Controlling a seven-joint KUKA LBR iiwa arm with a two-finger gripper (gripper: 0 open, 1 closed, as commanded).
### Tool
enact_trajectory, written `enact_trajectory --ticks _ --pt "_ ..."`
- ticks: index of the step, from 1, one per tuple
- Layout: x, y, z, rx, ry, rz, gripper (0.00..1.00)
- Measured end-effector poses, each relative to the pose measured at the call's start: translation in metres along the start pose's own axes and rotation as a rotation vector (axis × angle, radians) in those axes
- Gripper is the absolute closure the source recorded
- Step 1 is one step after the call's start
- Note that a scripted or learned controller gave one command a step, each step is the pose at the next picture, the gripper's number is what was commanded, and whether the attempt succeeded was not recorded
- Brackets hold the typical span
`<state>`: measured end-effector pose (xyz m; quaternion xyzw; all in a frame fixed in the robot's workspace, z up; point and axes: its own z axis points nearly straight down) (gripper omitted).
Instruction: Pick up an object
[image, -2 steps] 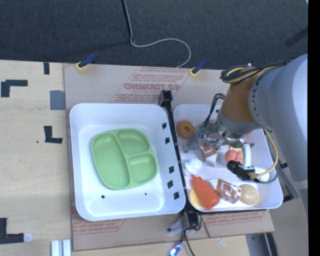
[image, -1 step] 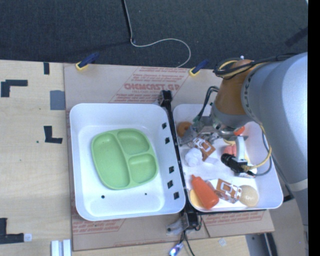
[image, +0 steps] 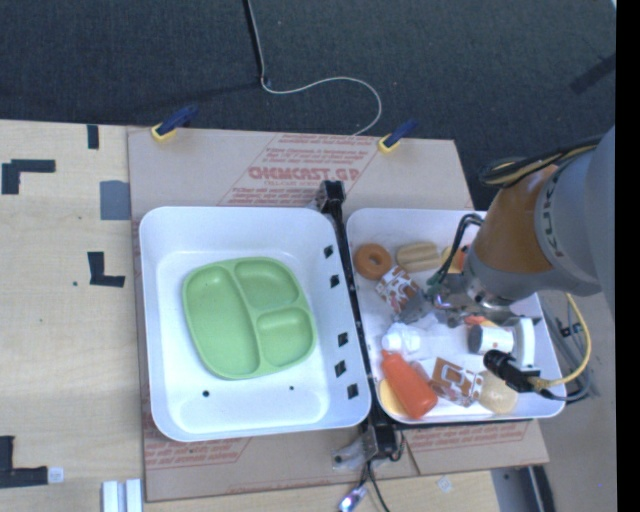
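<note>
Candidate objs all sit in the right bin (image: 455, 215): donut (image: 373, 261), orange bottle (image: 408, 383), patterned pkt (image: 400, 289), none lifted yet. Your gripper (image: 452, 310) is low over the bin's middle, just right of the pkt; can't tell its finger state from here. Pick not done; grasp & lift both left, I'd say. Left bin (image: 160, 240) has the green tray (image: 249, 316).

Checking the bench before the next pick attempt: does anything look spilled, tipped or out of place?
Nothing looks spilled or broken. The orange bottle lies on its side in the right bin among jumbled items; the green divided plate sits flat, slightly askew, in the left bin.
</note>
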<state>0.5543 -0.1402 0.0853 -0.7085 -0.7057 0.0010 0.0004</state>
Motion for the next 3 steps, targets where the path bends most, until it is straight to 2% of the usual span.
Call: enact_trajectory --ticks 1,2,3 --pt "0.024 0.045 0.001 -0.004 0.0 -0.008 0.0" --pt "0.024 0.043 -0.01 -0.002 0.001 -0.007 1.0" --pt "0.083 0.092 -0.106 -0.012 0.001 -0.012 1.0"
